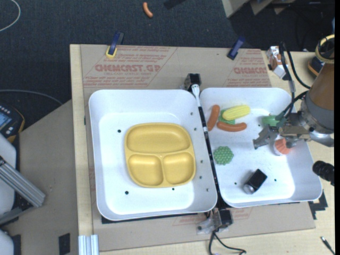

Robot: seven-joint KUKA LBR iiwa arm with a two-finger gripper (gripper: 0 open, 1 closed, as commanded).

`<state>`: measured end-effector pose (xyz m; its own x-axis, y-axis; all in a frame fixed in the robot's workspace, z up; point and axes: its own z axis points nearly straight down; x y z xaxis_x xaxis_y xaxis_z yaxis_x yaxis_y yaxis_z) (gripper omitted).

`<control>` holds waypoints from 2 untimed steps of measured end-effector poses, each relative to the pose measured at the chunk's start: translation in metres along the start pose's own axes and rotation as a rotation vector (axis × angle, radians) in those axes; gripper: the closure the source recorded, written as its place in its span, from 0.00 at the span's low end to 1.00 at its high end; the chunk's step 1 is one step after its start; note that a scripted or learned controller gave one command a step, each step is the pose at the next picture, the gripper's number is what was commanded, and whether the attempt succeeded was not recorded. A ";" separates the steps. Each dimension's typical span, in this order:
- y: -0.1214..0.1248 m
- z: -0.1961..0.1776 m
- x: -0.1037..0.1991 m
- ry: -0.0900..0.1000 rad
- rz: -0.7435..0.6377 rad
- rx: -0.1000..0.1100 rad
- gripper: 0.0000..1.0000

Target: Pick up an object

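Note:
The right bin (pixel 297 190) holds several small objects. A yellow corn cob (pixel 236 112) lies at the back, with one orange sausage (pixel 213 117) to its left and another (pixel 232 126) in front of it. A green knobbly ball (pixel 223 155) sits near the bin's left wall, and a black block (pixel 255 180) rests toward the front. My gripper (pixel 277 136) hangs low over the right side of this bin. A green piece (pixel 270 121) shows just behind it. A red-orange object (pixel 282 147) lies right under it, partly hidden.
The left bin (pixel 106 158) carries a yellow divided plate (pixel 159 154). Cables and a black clip (pixel 193 81) sit at the back between the bins. The arm's grey body (pixel 321 108) covers the right bin's far right edge.

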<state>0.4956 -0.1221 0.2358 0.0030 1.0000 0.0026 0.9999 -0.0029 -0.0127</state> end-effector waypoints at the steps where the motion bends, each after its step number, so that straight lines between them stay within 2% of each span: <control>1: 0.002 -0.006 0.000 -0.002 -0.003 -0.012 0.00; 2: -0.004 0.057 0.000 0.000 -0.002 -0.004 0.00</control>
<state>0.4914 -0.1219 0.1794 0.0009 1.0000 0.0028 1.0000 -0.0009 -0.0084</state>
